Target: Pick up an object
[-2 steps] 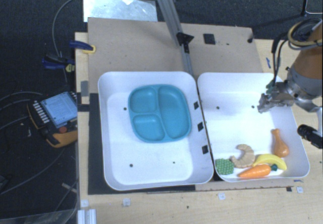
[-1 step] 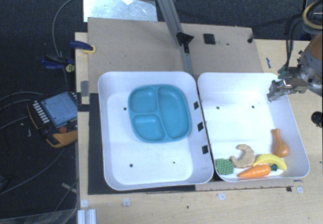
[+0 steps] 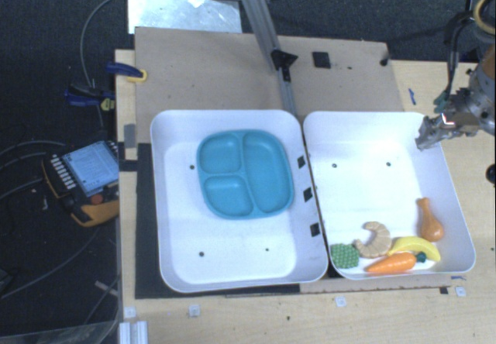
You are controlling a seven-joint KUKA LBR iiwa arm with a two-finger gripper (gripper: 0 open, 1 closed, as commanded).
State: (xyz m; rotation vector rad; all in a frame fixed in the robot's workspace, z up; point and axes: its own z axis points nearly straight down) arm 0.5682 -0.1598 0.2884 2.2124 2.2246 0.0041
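While my gripper point(image 3: 431, 135) hangs over the right bin's point(image 3: 372, 180) far right rim, I cannot tell how its jaws stand. That bin's near corner holds a drumstick point(image 3: 428, 220), croissant point(image 3: 375, 239), banana point(image 3: 416, 247), carrot point(image 3: 391, 263) and green broccoli point(image 3: 345, 256). A blue divided plate point(image 3: 245, 173) lies in the left bin point(image 3: 178, 203).

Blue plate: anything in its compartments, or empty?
Empty. The blue plate lies flat in the left bin, and all three compartments show bare blue.
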